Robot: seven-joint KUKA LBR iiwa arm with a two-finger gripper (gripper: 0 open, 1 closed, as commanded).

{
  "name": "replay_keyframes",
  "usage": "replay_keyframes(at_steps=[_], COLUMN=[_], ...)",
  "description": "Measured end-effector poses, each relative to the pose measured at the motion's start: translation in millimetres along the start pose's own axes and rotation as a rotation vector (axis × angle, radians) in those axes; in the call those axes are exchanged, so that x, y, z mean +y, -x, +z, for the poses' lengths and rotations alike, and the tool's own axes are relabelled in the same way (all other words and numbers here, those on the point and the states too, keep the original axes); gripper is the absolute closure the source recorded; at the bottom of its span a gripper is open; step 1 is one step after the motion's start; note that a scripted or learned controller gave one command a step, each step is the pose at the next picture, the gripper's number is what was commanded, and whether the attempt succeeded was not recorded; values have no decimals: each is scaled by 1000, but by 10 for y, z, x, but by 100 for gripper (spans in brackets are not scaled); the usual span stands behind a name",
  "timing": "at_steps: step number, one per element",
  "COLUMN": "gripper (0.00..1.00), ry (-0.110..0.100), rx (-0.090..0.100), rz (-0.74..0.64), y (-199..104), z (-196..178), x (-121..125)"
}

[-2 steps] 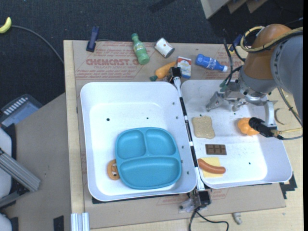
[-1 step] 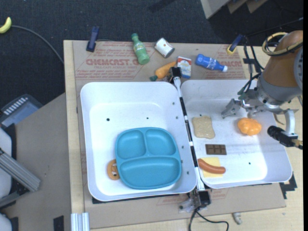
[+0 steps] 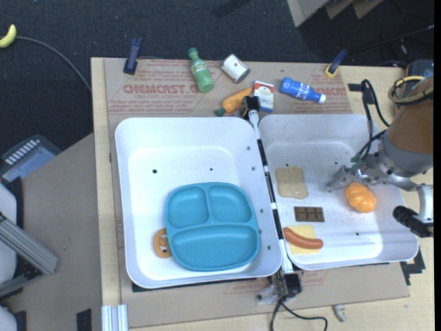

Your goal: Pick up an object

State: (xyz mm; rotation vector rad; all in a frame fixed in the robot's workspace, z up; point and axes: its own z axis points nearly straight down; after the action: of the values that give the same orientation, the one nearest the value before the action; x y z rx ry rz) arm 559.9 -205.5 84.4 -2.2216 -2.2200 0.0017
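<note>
The right bin (image 3: 324, 133) holds an orange fruit (image 3: 361, 198), a tan slice of toast (image 3: 291, 182), a brown chocolate bar (image 3: 309, 214) and a hot dog (image 3: 303, 238) lying on a yellow piece. My gripper (image 3: 348, 179) hangs low over the right bin, just up and left of the orange fruit. Its fingers stand open, one metal finger (image 3: 335, 182) pointing left toward the toast. Nothing sits between them. The orange fruit rests on the bin floor, touching or nearly touching the gripper's lower side.
In the left bin (image 3: 138, 143) lie a blue divided plate (image 3: 212, 225) and a small brown pretzel (image 3: 161, 243). Behind the bins, on the board, are a green bottle (image 3: 201, 70), a white can (image 3: 235, 67), a carrot (image 3: 234, 102), a small carton (image 3: 263, 95) and a blue bottle (image 3: 302, 90).
</note>
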Motion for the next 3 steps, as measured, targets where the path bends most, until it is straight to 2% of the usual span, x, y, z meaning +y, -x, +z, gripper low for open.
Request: replay_keyframes(at_steps=[1,2,3], gripper=[0,100,100], ry=[0,3,4], rx=[1,0,1], rz=[0,0,-2], y=[-72,-73,-873], z=[1,-99,-8], x=[-489,-483,-398])
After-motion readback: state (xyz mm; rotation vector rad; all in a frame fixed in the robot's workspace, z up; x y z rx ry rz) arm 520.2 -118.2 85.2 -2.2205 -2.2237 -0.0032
